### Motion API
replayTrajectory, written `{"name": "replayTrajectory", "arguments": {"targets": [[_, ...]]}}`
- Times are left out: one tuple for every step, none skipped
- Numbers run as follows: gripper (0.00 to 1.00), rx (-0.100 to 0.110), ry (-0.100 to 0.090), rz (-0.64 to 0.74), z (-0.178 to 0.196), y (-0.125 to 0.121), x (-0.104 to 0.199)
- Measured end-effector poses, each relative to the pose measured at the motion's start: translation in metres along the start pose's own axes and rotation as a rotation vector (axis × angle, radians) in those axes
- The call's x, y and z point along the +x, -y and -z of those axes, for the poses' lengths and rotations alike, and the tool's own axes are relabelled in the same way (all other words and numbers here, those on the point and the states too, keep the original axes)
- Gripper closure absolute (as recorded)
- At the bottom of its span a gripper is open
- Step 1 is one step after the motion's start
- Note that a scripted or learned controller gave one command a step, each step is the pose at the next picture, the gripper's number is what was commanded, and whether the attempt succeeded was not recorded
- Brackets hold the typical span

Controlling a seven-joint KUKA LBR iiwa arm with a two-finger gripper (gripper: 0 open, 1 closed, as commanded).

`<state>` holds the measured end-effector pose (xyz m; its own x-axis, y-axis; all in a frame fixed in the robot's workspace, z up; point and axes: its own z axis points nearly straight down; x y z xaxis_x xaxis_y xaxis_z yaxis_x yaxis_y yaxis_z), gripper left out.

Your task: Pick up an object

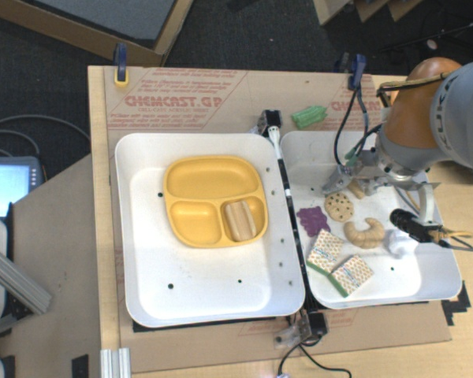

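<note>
The gripper (355,181) sits at the right bin's (433,290) twelve o'clock edge, just above the cookie (340,206) — whether its fingers are spread or pressed together cannot be told. The croissant (366,232) lies at four o'clock from the cookie; in the left bin (142,235), a yellow tray (209,179) holds a bread piece (238,219).

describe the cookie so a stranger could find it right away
Look in the right white bin, near its middle. The cookie lies flat beside the gripper, above the croissant. It alone is a round, pale disc with dark specks.
</note>
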<state>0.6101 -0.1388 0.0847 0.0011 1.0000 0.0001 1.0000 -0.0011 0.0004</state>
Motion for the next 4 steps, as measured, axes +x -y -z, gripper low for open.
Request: {"name": "replayTrajectory", "arguments": {"targets": [[0.0, 0.0, 0.0, 0.0, 0.0, 0.0, 0.0], [0.0, -0.006, 0.001, 0.006, 0.001, -0.05, 0.049], [1.0, -0.005, 0.001, 0.002, 0.011, -0.049, 0.045], [0.0, -0.004, 0.002, 0.002, 0.011, -0.048, 0.045]]}}
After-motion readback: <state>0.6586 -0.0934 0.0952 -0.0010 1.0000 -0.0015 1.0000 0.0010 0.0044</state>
